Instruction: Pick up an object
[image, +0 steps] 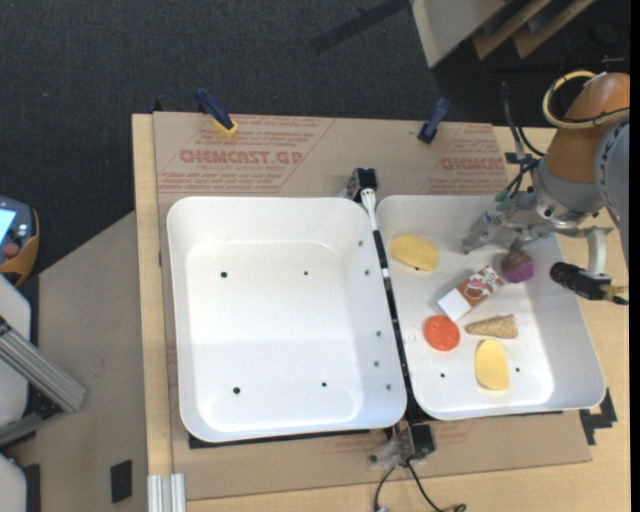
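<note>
Printed in red across the brown board (300, 140) behind the right bin (560, 385): "CHEMCAST GP", repeated and partly covered by that bin. Inside the right bin, near its far right side, a small round purple object (517, 266), with the gripper (500, 232) low just beside it, open or closed impossible to tell; elsewhere in the bin a yellow lump (414, 252), a red and white packet (475, 290), a red disc (442, 333), a tan wedge (492, 326) and a yellow oval (491, 365). Left of the right bin, touching it, the left bin (190, 300); beyond the board, dark carpet (80, 80).

Six small items lie in the right bin (560, 385), among them a purple onion (517, 266)
</note>
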